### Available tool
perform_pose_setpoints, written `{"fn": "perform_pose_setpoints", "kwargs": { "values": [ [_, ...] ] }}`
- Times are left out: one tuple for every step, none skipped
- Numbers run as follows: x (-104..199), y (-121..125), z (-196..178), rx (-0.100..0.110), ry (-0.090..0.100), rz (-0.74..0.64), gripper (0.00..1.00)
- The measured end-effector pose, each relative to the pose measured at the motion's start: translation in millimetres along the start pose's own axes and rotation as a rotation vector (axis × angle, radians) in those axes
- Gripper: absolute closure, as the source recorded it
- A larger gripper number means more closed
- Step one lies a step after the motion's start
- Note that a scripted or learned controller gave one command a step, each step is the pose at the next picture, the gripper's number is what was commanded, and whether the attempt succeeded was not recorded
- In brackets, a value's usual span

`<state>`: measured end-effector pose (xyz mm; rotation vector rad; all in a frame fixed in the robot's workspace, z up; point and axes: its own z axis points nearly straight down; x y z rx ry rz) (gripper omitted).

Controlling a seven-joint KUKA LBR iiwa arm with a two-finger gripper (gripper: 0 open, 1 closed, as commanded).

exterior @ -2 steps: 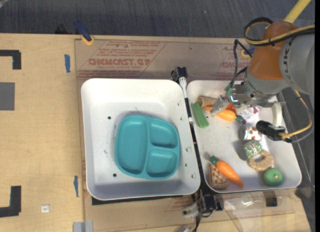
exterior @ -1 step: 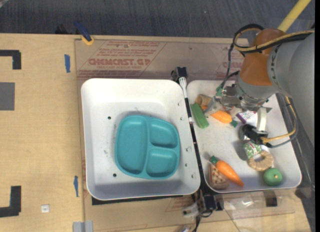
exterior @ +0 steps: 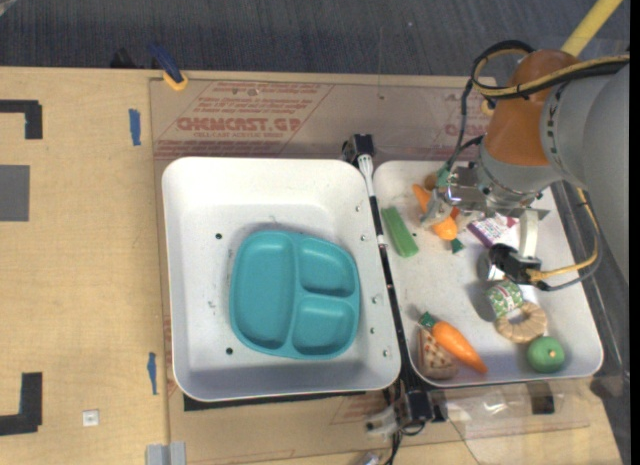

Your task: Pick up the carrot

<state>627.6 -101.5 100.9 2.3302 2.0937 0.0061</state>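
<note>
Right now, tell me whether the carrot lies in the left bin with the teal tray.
No: the carrot lies in the right bin, near its front edge.

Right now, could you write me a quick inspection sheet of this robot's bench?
Surface: cardboard-covered bench bearing left bin and right bin.
Job's things: carrot near the right bin's front edge, lying free, against a slice of food.
Clutter: teal divided tray in the left bin; green stick, green ball, small packets.
Grippers: gripper low at the right bin's back, far from the carrot.
Cables: black cable looped over the orange band.
Surroundings: dark floor.
</note>
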Motion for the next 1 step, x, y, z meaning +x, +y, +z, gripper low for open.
{"fn": "perform_pose_setpoints", "kwargs": {
  "values": [
    [73.9, 32.9, -86.9, 0.009, 0.006, -0.044, 1.00]
  ]
}}
